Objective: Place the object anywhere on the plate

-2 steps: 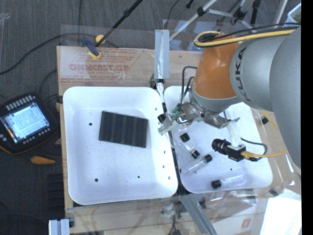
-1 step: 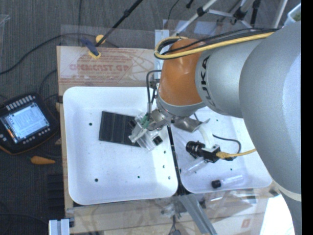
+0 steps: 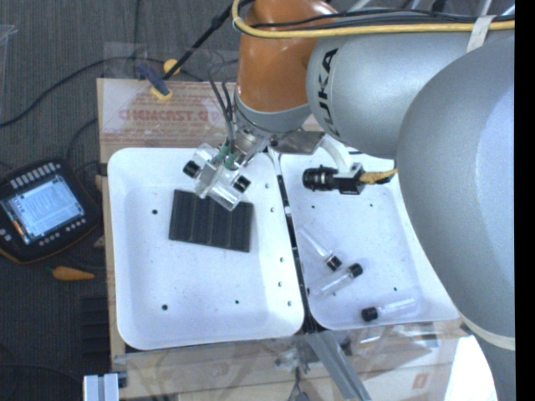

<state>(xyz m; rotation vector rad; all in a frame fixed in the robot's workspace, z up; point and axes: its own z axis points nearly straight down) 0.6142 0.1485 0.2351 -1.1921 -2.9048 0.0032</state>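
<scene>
- The claw (image 3: pixel 219 179) hangs over the far edge of the dark ridged plate (image 3: pixel 211 220) in the left bin (image 3: pixel 134 307).
- Whether the claw is open or closed cannot be told.
- Three clear tubes (image 3: pixel 341 278) lie in the right bin (image 3: pixel 418 303).

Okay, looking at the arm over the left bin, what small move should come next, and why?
Probably lower slightly and release, if it carries anything. The gripper hangs over the upper edge of the dark ribbed plate in the left bin; three capped tubes lie in the right bin.
</scene>
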